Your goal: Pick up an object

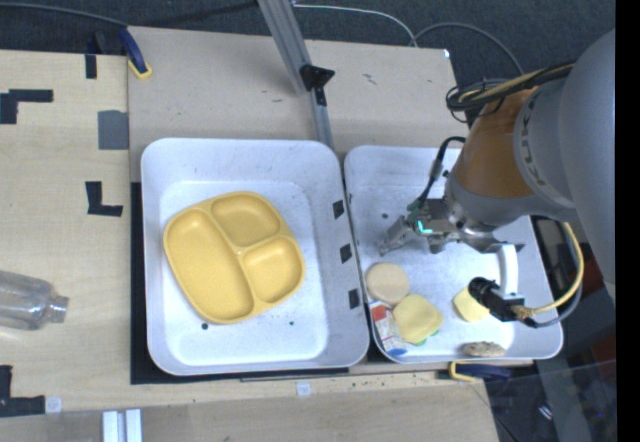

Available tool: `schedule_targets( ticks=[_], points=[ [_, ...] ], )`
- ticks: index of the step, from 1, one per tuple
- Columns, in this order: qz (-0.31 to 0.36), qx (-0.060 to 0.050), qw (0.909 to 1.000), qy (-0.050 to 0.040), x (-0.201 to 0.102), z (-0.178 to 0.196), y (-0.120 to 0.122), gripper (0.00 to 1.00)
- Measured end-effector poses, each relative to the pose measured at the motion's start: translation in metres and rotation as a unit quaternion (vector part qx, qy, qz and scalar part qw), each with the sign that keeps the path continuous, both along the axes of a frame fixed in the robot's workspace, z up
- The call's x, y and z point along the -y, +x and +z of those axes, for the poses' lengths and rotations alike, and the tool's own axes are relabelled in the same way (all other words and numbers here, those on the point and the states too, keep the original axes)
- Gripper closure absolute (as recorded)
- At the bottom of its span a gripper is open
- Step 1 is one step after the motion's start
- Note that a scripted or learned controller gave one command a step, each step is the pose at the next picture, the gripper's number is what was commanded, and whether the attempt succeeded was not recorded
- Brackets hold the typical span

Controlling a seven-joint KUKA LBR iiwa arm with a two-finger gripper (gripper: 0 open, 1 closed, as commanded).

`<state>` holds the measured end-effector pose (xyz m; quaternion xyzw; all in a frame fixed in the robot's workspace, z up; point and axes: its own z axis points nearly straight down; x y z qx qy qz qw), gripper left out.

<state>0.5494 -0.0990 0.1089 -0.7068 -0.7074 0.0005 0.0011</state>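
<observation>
My gripper (402,234) hangs low over the upper middle of the right bin (400,170), on the grey arm with its orange band (490,155) coming in from the right. Just below it lies a round tan disc (387,282). Further toward the front are a yellow-green block (417,318), a small red, white and blue packet (385,326), a pale yellow piece (468,305) and a flat tan item (482,348). Nothing shows at the gripper's tip.
The left bin (180,165) holds a yellow divided plate (233,255). A metal rod (280,15) slants down to the bins' shared back edge. A clear bottle (28,300) lies on the bench at far left. Cables loop beside the right bin.
</observation>
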Motion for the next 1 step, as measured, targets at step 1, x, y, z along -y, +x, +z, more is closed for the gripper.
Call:
schedule_targets(
  ticks=[1],
  points=[
    [0.0, 0.0, 1.0, 0.0001, 0.0, 0.0, 0.0, 0.0]
  ],
)
